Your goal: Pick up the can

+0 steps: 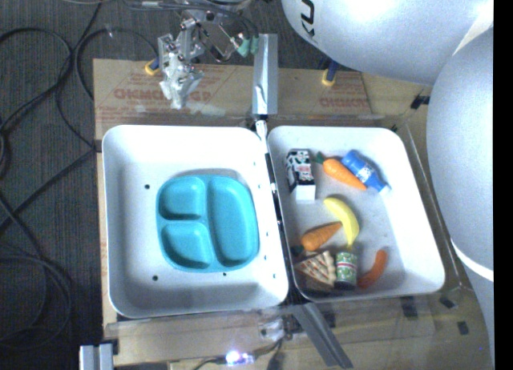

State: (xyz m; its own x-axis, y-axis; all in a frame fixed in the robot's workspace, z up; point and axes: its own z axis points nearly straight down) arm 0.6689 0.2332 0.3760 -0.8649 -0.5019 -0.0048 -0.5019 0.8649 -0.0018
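The can (346, 268) is small and green with a red and white label. It stands upright near the front of the right bin (413, 200), between a sandwich wedge (316, 269) and a red sausage (373, 269). My gripper (179, 88) hangs high over the cardboard behind the left bin, far from the can, and I see nothing in it.
The right bin also holds a milk carton (301, 174), two carrots (343, 173) (321, 235), a blue bottle (365, 170) and a banana (345, 218). A blue divided plate (210, 221) lies in the left bin (128, 200). The arm's bulk fills the upper right.
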